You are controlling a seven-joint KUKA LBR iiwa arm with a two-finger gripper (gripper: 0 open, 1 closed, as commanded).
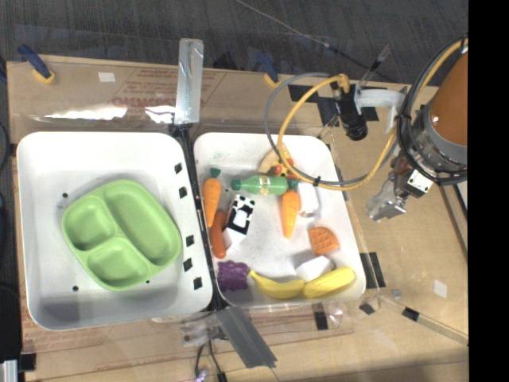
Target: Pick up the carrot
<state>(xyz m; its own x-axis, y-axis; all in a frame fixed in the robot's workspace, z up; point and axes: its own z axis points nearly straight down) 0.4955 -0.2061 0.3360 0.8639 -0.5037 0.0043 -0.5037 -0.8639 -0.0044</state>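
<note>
Arm (445, 102): grey with an orange band, at the right edge of the view, over the bench and outside both bins.
Gripper (387, 207): hangs just right of the right bin, over the bare bench, with nothing seen between its fingers — whether the jaws are released or clenched I cannot tell.
Carrot (289, 211): in the right bin (338, 173), near the middle, thick end up and tip pointing down, well apart from the gripper.
Second carrot (212, 201): along the right bin's left wall.
Green bottle (262, 185): lies on its side just above the middle carrot's thick end.
Black-and-white block (241, 213): between the two carrots.
Banana (302, 283): along the right bin's lower edge, with a purple piece (233, 274) at its left end.
Orange waffle piece (324, 239): right of the middle carrot's tip.
Left bin (40, 213): holds a green divided plate (121, 232) — three compartments.
</note>
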